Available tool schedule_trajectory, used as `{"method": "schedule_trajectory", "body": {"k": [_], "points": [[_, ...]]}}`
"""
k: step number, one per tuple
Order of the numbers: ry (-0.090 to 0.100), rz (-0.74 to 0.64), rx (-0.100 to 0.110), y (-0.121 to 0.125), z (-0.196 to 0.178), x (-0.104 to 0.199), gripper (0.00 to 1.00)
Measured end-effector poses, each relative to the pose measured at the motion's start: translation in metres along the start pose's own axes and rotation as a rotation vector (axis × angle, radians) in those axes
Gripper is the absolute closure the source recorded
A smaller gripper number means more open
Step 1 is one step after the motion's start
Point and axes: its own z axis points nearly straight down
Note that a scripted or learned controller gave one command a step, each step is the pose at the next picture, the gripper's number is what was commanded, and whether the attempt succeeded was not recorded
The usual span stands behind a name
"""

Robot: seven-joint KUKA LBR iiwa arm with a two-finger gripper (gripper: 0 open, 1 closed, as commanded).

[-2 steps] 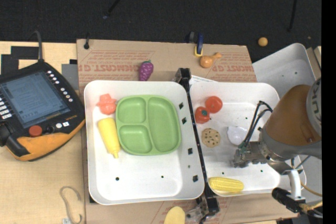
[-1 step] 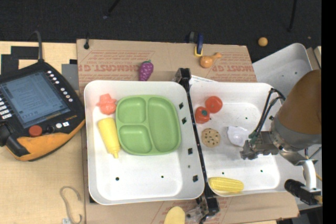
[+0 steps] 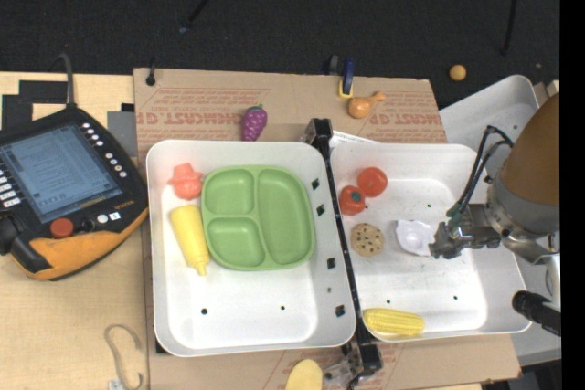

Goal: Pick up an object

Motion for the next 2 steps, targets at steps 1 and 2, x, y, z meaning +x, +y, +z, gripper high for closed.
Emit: {"method": "schedule_trajectory", "body": {"k": [1, 2], "points": [[0.001, 0.001, 0.005, 0.0, -0.01, -0.001, 1.0], [0.002, -0.003, 0.004, 0.041, -0.009, 0.031, 1.0]]}}
